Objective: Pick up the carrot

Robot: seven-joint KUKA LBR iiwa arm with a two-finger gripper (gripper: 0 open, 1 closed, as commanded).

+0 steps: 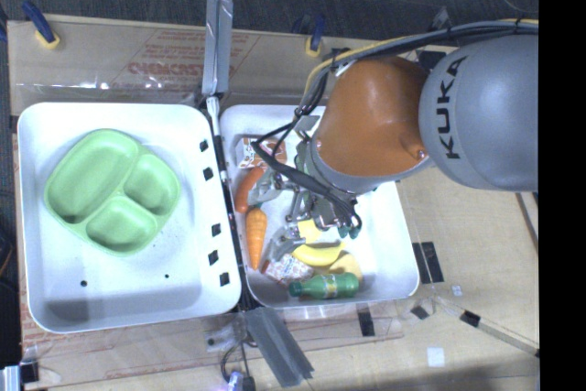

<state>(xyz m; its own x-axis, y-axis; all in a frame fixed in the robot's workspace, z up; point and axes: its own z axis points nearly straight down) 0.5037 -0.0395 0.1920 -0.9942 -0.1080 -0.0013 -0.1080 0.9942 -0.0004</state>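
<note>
Grey rounded arm (485, 110) with black KUKA lettering, glossy orange band (371, 124), black cables (293, 137).

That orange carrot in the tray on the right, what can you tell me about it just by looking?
The carrot is a small, smooth orange piece that looks like a plastic toy. It lies flat, lengthwise along the left wall of the right bin, its narrower end toward the bin's near edge. A crumpled packet lies against its lower right side, and a yellow banana lies just beyond that. The pincer hangs over the bin to its right, not on it.
</note>
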